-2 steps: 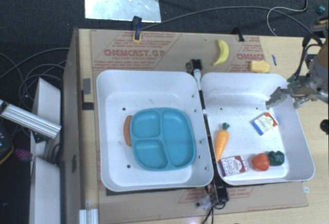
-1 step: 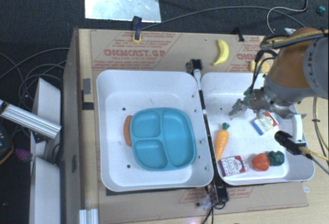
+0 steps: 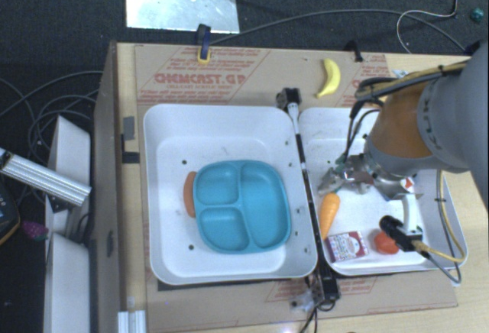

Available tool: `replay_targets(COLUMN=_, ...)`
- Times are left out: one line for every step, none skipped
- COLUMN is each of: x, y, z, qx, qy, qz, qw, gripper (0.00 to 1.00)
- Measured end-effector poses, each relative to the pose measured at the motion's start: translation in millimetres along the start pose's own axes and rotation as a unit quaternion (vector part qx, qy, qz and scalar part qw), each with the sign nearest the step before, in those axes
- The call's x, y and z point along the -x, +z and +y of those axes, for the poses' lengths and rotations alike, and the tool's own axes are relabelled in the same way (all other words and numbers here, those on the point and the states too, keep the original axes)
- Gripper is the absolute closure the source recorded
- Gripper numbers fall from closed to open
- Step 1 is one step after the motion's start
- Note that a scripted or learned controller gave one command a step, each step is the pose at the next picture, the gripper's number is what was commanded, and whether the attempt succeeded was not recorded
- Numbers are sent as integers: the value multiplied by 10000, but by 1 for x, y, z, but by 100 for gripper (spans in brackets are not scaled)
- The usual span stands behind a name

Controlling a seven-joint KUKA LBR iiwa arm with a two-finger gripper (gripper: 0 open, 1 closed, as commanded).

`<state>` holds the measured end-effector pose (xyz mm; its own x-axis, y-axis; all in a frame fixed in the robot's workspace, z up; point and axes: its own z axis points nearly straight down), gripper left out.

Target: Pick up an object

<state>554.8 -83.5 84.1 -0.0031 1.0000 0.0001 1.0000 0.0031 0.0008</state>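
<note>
Partly hidden, gripper [image 3: 334,180] perhaps touches carrot [image 3: 328,213].

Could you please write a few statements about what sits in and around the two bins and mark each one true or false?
1. The blue divided plate lies in the left bin. True.
2. The banana lies inside the right bin. False: it rests on the cardboard behind the bins.
3. The carrot lies in the right bin beside the divider. True.
4. The end effector hangs over the left bin. False: it is over the right bin, just above the carrot.
5. The red packet lies on the plate. False: it lies in the right bin's near corner.
</note>
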Motion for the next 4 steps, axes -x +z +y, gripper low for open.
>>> replay_targets(x=3, y=0, z=-36, qx=-4, qy=9, qz=1, qw=10000, gripper=0)
replay_targets(x=6, y=0, z=-31, qx=6, qy=10, qz=0, qw=10000, gripper=0)
replay_targets(x=10, y=0, z=-35, qx=0, qy=10, qz=3, qw=10000, gripper=0)
replay_targets(x=-1, y=0, z=-45, qx=-6, qy=13, qz=5, qw=10000, gripper=0)
